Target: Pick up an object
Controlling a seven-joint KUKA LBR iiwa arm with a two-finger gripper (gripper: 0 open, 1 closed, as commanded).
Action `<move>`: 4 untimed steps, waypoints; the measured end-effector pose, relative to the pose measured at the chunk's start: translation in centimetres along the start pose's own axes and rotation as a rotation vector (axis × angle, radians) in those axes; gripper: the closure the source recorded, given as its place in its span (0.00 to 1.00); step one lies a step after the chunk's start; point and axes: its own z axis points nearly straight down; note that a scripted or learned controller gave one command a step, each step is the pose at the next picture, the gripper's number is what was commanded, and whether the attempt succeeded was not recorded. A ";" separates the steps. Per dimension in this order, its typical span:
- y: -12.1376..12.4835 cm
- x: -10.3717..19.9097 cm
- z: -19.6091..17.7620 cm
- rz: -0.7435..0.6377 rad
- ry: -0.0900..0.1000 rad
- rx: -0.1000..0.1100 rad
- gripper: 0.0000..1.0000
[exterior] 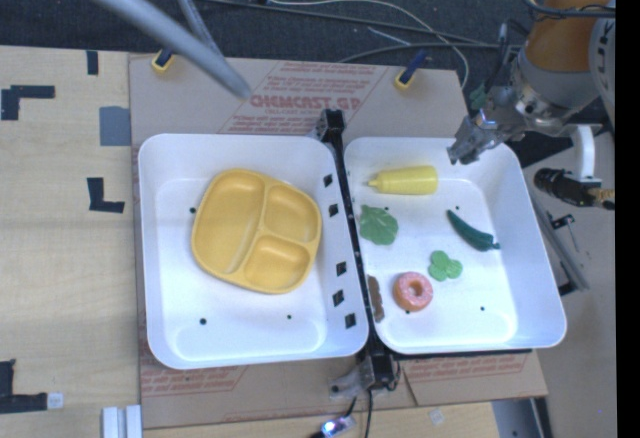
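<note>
I see the gripper point(468, 148) hanging over the far right corner of the right bin point(535, 256), and I cannot tell how its jaws stand; nothing shows between them. In that bin the yellow bottle point(405, 180) lies on its side near the far wall, just left of the gripper. A green leaf point(378, 225) sits near the bottle, a dark green pepper point(472, 231) to the right, a small green piece point(445, 266) beside a pink doughnut point(412, 291). The left bin point(165, 256) holds a yellow divided tray point(257, 230)
</note>
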 end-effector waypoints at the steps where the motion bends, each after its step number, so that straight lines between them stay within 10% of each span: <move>1: -0.8 5.5 -0.6 -0.001 0.001 0.000 1.00; 4: -1.6 20.6 1.3 -0.001 0.000 0.000 1.00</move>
